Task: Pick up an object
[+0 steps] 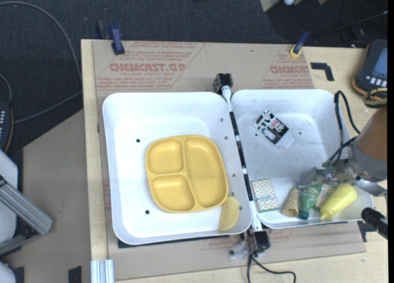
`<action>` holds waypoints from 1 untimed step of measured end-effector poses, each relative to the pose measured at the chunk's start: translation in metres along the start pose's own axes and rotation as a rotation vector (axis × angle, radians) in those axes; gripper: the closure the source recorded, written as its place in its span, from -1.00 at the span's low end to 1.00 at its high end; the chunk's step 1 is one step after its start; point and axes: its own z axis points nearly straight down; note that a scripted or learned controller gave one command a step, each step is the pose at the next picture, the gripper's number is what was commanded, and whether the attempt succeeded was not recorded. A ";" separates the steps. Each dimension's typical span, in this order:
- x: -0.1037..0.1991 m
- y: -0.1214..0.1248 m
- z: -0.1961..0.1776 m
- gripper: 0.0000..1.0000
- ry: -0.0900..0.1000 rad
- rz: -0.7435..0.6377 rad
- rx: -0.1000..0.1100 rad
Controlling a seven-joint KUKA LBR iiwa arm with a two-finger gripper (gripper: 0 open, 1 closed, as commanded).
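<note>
My gripper (333, 173) reaches down into the front right corner of the right bin (295, 100), right over a cluster of objects. Under and in front of it lie a yellow bottle-shaped object (338, 202), a green bottle (309, 199) and a tan piece (290, 202), all crowded against the bin's front wall. A small patterned box (264, 194) rests to their left. A black-and-white object (271, 127) sits apart, toward the back of the bin. The gripper's lower part merges with the clutter.
The left bin (123, 152) bears a yellow divided plate (186, 172), with a pale yellow piece (229, 214) at its front right corner. A black divider (237, 146) runs between the bins. The arm (375, 143) comes in from the right, with a cable (340, 115) over the bin wall.
</note>
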 end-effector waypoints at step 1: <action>0.001 0.002 -0.010 1.00 0.000 0.000 -0.006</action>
